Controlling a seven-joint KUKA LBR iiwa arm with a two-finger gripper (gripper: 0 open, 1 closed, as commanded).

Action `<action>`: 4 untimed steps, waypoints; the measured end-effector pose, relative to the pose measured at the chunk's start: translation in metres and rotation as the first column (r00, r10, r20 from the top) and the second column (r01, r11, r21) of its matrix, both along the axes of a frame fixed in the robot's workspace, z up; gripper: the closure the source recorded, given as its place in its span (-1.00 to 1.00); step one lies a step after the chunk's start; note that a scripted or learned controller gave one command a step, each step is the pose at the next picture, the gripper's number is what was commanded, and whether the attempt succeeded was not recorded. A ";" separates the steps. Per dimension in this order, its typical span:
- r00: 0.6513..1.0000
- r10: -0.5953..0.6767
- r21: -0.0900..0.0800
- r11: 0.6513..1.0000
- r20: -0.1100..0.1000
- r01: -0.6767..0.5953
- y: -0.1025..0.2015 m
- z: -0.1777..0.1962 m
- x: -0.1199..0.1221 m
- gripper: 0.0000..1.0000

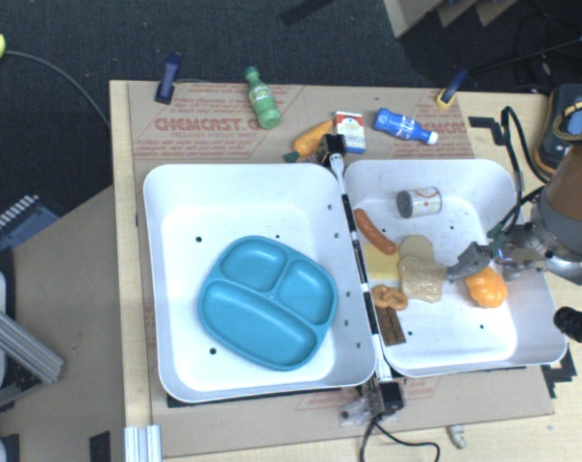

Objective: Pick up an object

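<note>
Orange toy fruit (487, 288) lies in the right bin (464, 354), toward its 3 o'clock wall; the gripper (471, 259) hangs just beside it at 11 o'clock, pointing toward 9 o'clock, a toast-like slice (422, 279) close at its 8 o'clock; whether it is clenched or released, I cannot tell; the fruit's upper edge is partly hidden under the wrist, its long axis unclear.
</note>
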State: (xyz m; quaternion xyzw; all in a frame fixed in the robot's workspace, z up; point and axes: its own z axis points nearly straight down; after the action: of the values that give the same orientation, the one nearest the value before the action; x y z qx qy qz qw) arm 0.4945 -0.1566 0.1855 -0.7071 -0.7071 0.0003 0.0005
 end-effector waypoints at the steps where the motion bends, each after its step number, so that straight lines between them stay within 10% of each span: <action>1: 1.000 -0.002 -0.002 1.000 0.000 0.002 -0.042 -0.102 -0.002 -1.00; 3: 1.000 0.001 0.001 1.000 -0.008 -0.001 -0.004 -0.102 0.150 -1.00; 4: 1.000 0.003 0.000 1.000 -0.010 -0.003 -0.004 -0.092 0.150 1.00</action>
State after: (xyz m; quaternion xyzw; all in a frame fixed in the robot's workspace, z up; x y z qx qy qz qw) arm 0.6448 -0.1605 0.0938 -0.7062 -0.7080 0.0039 0.0039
